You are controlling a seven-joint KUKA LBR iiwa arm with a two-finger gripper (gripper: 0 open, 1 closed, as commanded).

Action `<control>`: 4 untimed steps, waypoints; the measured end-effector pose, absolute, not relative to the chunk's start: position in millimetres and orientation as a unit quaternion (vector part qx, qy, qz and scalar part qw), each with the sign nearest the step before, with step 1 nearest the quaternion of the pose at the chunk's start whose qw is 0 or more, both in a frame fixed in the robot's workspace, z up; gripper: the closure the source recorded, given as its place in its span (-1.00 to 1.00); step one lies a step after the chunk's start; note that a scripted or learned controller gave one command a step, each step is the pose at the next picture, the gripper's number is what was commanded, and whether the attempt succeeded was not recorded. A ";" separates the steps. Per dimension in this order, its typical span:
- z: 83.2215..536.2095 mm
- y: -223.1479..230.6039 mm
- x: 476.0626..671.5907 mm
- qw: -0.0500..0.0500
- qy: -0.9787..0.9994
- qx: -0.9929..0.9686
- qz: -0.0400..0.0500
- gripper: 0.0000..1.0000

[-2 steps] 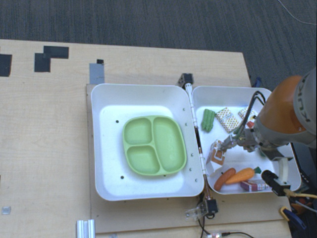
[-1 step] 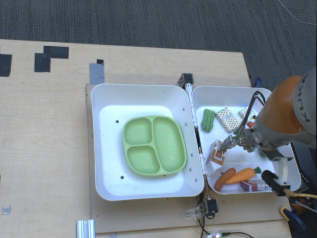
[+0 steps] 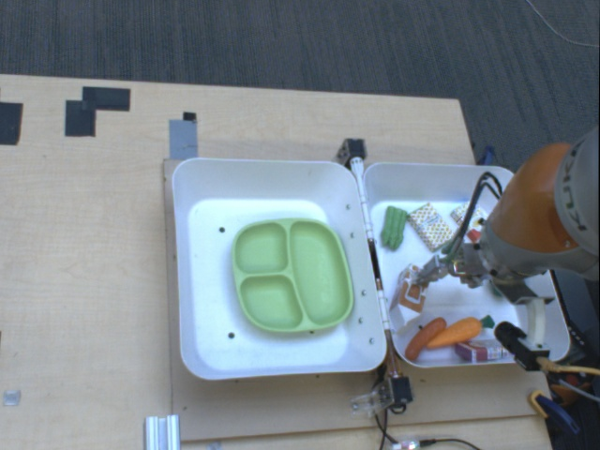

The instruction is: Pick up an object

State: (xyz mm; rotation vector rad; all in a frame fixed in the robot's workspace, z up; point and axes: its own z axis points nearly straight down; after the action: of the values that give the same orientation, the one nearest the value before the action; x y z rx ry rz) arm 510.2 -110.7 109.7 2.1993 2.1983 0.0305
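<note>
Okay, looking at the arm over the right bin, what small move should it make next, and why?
Probably lower the gripper a little onto the small brown packet right under its tip in the right bin. The packet lies apart from the carrot, so it looks the easiest pick.

1. Robotics lab, not a home or shop.
2. Pale wood bench (image 3: 84,251) with black tape marks (image 3: 94,109), standing on grey office carpet (image 3: 281,26).
3. Two white bins (image 3: 187,279) clamped side by side, metal brackets at the seam.
4. Grey-and-orange industrial arm (image 3: 539,214) over the right bin, loose cables (image 3: 394,411) at the bench edge.
5. Toy food props and a green divided plate (image 3: 292,275) as test objects.
</note>
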 end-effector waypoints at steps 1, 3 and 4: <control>109.6 -110.7 510.2 0.016 0.707 0.707 0.010 -1.00; 109.6 -110.6 510.2 0.016 0.707 0.707 0.010 -1.00; 109.6 -110.5 510.1 0.016 0.707 0.707 0.010 -1.00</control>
State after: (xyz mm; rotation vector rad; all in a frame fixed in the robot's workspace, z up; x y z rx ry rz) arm 510.1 -110.5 109.6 2.1994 2.1991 0.0301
